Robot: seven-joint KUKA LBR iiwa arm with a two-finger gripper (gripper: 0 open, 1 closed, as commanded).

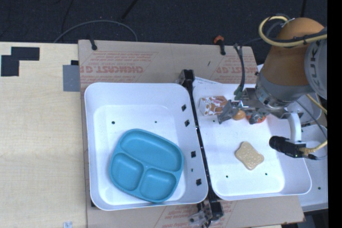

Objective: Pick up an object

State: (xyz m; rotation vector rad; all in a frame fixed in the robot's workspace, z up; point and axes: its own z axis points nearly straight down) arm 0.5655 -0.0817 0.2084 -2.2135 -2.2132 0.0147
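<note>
In the right bin point(299, 181), near its far edge, the gripper point(241, 112) is seen low beside a small orange-and-white packet point(212, 105). Something small and orange shows at the fingers, but whether it is gripped, or whether the fingers are open or closed, cannot be told. A tan, biscuit-like piece point(249, 155) lies apart nearer the bin's middle, untouched. In the left bin point(96, 109) a blue divided tray point(145, 165) rests. The pick is judged unfinished; nothing is plainly lifted.

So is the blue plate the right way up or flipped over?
Right way up: the blue plate lies in the left bin, its three hollow sections facing up.
</note>
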